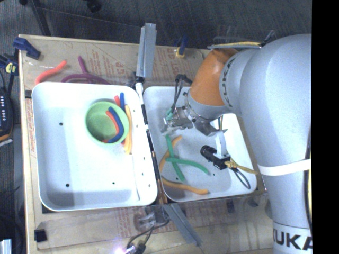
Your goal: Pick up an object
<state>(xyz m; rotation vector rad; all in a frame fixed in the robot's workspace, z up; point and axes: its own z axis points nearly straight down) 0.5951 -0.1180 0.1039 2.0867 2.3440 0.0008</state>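
Green strip (183, 163) curls across the right bin (153, 97), just at six o'clock from the end effector (176, 121), which hangs low over that bin's ten o'clock corner. Clenched or released, I cannot tell. Orange strips (185, 188) lie beside it. In the left bin (39, 142), a green bowl (100, 123) holds coloured sticks (114, 115).

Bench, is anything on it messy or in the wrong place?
Yes. An orange strip and purple strips lie on the bare bench just past the left bin, outside both bins. Other strips sit inside the bins, so these look dropped or left out.
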